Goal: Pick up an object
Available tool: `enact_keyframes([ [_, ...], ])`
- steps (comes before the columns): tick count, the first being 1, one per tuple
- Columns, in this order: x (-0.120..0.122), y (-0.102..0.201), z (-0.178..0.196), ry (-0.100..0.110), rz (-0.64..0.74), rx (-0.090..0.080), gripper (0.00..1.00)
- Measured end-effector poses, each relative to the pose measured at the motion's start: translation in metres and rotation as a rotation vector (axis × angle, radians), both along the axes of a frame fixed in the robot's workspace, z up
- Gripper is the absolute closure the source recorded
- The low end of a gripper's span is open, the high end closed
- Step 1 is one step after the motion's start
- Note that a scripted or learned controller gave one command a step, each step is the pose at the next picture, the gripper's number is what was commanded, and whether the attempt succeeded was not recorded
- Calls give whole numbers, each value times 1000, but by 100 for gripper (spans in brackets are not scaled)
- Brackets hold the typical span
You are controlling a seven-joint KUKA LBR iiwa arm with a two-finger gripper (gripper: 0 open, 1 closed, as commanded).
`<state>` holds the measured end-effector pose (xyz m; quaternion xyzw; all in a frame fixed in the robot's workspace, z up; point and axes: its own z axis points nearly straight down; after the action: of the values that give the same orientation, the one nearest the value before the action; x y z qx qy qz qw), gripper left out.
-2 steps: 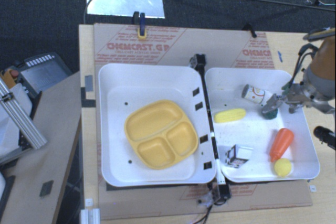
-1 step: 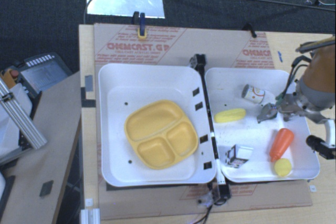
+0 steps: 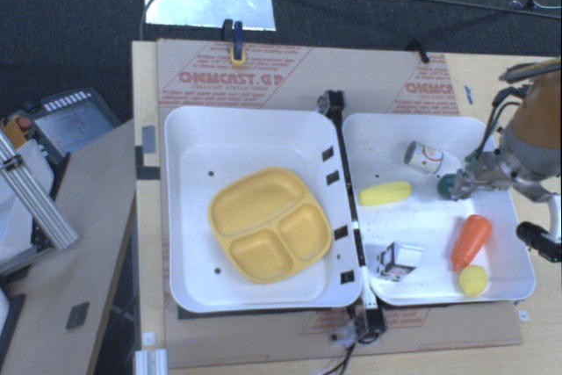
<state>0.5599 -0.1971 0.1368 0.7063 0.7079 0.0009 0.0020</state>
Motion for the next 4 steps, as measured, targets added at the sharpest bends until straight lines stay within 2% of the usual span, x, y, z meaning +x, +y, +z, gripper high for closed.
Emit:
enact_keyframes([
  [1,2,10,52,-3,2,0,100],
  [2,3,9,84,-2,2,0,100],
  [4,16,111,70,2,8,4,100],
])
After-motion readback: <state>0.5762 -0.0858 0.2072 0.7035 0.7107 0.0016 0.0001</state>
